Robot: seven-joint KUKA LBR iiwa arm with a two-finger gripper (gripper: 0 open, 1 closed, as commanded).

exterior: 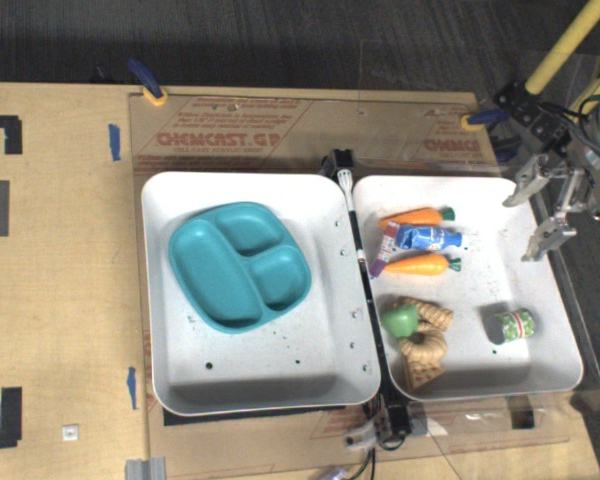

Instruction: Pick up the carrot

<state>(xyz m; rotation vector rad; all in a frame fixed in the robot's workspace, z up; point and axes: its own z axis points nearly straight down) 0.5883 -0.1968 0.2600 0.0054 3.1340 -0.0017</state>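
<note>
Two carrots [416, 217] [417, 264] lie in the right bin [550, 368], a blue packet [426, 237] between them. The fingers [548, 238] hang spread and unladen over that bin's right rim, well apart from both.

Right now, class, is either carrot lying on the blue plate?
No: both carrots lie in the right bin, either side of a blue packet, while the blue plate sits in the left bin.
</note>
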